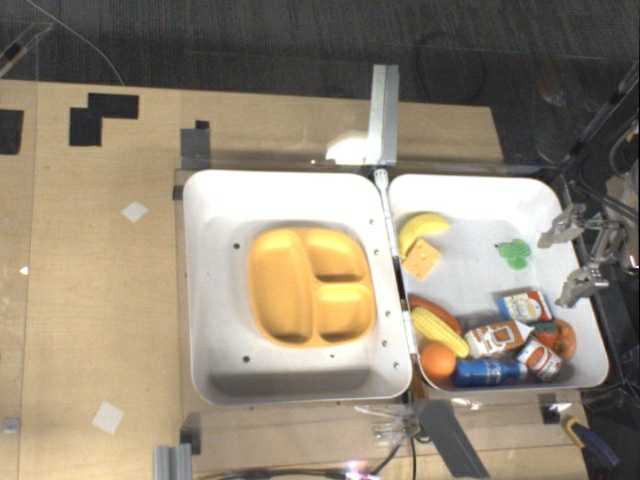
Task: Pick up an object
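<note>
Right bin [470,196], contents: banana [423,230] and cheese wedge [422,260] at upper left, side by side; green leafy piece [516,254] alone at centre right; a crowded lot along the lower edge, comprising corn cob [440,329], orange [437,360], blue bottle [488,372], two small cartons [493,339] and a tomato-like red piece [557,338], most touching. No object lifted. Gripper [580,258] at the right rim of this bin, fingers spread apart, nothing between them. Left bin [210,268]: one yellow divided tray [310,285], centred. Handling note: the green piece or the banana likely suits best, each standing clear of neighbours; descend straight over the chosen item and close across its narrow side, avoiding the packed lower corner.
</note>
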`<state>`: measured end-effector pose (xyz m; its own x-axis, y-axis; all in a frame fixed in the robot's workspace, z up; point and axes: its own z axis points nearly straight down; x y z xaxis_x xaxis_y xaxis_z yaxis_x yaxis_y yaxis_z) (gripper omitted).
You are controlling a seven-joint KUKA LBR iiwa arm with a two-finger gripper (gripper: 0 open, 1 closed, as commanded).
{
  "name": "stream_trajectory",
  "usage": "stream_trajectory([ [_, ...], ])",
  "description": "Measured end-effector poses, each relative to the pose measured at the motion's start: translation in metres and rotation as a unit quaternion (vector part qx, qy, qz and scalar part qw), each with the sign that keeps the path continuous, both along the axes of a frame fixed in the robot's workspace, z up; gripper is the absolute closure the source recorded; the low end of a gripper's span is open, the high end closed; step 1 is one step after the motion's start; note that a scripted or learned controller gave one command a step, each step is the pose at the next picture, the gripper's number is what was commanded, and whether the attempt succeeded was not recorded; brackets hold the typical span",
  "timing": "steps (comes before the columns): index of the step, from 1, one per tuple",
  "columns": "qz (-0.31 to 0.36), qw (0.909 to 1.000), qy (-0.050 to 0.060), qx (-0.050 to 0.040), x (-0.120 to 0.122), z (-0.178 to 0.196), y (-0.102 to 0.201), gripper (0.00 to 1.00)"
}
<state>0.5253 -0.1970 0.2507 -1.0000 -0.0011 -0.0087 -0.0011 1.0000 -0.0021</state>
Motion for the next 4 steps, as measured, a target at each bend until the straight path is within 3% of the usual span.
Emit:
stream_trajectory([
  [1,0.000,0.9999,-0.011,-0.0041,0.011,-0.131,0.023,0.00],
  [2,-0.051,0.9987,-0.001,0.0008,0.127,-0.164,-0.007,0.00],
  [3,-0.226,0.9741,-0.002,0.0018,0.068,-0.114,-0.009,0.00],
  [4,-0.361,0.9326,-0.009,0.0040,0.050,-0.156,-0.005,0.00],
])
